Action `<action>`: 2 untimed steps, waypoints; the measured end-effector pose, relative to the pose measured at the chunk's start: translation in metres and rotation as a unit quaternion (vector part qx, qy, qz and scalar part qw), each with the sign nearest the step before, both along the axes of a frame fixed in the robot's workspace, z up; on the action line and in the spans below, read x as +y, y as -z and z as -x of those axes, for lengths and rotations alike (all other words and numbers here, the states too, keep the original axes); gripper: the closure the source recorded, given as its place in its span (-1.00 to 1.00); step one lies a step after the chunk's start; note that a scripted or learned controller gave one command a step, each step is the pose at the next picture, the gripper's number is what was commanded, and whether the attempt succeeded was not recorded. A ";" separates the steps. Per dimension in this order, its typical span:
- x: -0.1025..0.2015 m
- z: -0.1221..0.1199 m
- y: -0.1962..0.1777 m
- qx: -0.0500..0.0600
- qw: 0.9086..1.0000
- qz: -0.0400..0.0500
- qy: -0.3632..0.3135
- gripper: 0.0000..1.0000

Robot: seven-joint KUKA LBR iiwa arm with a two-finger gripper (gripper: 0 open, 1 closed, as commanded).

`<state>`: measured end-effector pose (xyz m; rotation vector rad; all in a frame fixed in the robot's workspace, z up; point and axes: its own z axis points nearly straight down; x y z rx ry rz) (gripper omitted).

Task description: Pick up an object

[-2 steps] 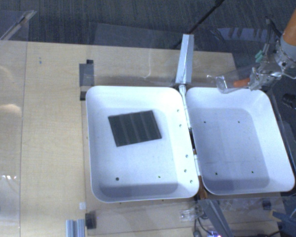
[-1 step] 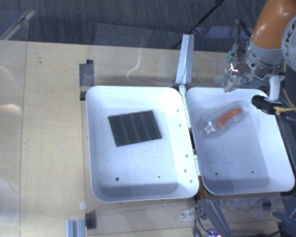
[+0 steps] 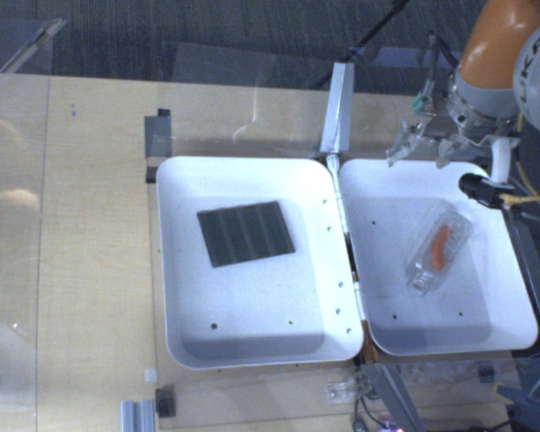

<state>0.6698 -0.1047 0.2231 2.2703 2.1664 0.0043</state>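
Note:
A clear plastic packet with an orange item inside [image 3: 438,248] lies tilted in the middle of the right bin [image 3: 486,331]. A dark grey ribbed rectangular pad [image 3: 246,233] lies flat in the left bin [image 3: 252,340], toward its back. My gripper [image 3: 422,151] hangs over the back rim of the right bin, up and slightly left of the packet and well apart from it. Its two fingers are spread open with nothing between them.
A metal divider post [image 3: 337,106] rises behind the gap between the bins. A black cable fitting [image 3: 479,187] sits by the right bin's back right corner. Clear panels edge the wooden bench [image 3: 72,241] on the left.

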 end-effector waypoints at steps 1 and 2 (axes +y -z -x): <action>0.007 0.017 -0.056 -0.002 0.994 0.001 -0.107 -1.00; -0.050 0.047 0.113 0.002 1.000 0.000 -0.018 -1.00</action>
